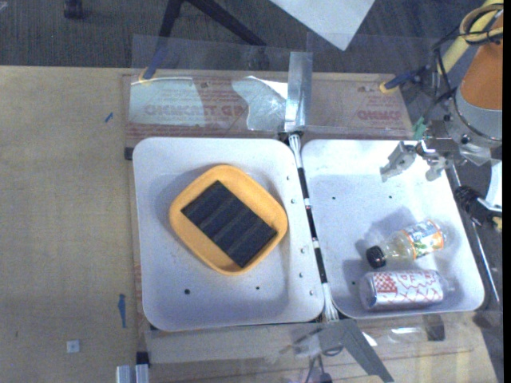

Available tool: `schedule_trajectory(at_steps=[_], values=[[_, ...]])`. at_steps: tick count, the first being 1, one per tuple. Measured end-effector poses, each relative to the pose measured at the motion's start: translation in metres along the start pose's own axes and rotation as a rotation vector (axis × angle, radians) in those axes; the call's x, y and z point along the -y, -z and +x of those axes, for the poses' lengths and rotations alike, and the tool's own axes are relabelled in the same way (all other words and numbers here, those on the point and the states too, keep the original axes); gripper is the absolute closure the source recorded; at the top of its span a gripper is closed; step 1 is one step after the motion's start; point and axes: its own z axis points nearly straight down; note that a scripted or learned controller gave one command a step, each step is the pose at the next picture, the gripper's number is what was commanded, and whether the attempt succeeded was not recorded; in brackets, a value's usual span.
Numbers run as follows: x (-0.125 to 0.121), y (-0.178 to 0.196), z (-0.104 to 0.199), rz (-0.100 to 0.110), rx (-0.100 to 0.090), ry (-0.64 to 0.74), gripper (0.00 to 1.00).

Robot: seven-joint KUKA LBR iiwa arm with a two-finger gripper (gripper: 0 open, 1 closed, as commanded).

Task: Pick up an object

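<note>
Two-finger gripper (415,163), fingers spread apart and holding nothing, poised over right white bin (351,174) at its far right corner; nearest candidate, small clear plastic bottle with black cap (406,244), lies toward the near side, long axis roughly left-right, just beyond red-and-white patterned can (402,287).

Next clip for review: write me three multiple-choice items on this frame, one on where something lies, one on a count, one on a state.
1. The yellow dish lies in:
A. the left bin
B. the right bin
C. the bench outside both bins

2. Things in the right bin:
A. one
B. two
C. four

3. The gripper is:
A. gripping the bottle
B. gripping the can
C. open, holding nothing

Key: 1 A, it sits mid left bin. 2 B, bottle and can. 3 C, its fingers hang apart over the far end.
</note>
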Motion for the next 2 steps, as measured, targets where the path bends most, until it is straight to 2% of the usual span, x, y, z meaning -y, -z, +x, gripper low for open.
schedule_trajectory(at_steps=[1, 2], values=[[0.041, -0.142, 0.015, -0.001, 0.001, 0.131, 0.00], [0.080, -0.135, -0.010, -0.029, 0.010, 0.280, 0.00]])
